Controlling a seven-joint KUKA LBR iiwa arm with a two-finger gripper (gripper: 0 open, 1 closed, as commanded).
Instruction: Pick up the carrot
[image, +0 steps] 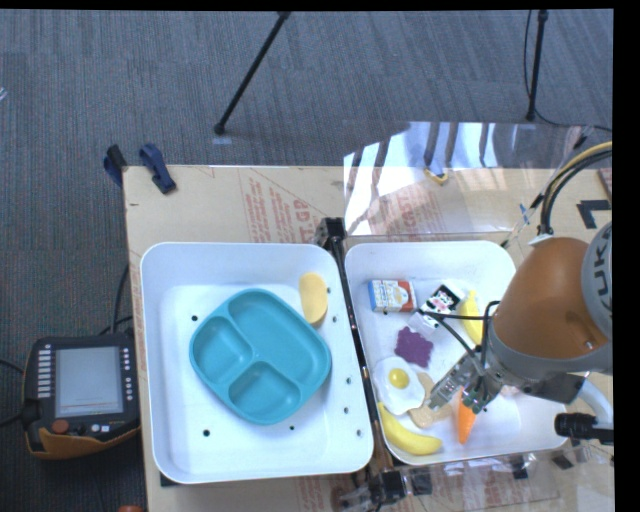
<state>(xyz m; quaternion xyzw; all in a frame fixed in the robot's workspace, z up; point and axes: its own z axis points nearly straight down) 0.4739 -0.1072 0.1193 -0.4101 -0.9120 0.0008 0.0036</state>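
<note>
The carrot (465, 424) is a small orange piece standing almost upright in the picture, near the front edge of the right bin (500, 256). My gripper (472, 394) is directly over the carrot's upper end, reaching in under the arm's orange band (545, 300). The carrot's top meets the gripper's tip, and I cannot see whether it is held. The arm hides the bin's right part.
Close to the carrot lie a banana (410, 436), a fried egg (398, 382) and a tan slice (430, 410). Purple grapes (413, 346), a milk carton (390, 294) and a yellow piece (471, 316) sit farther back. The left bin (160, 300) bears a teal divided plate (260, 356) and a yellow item (313, 297).
</note>
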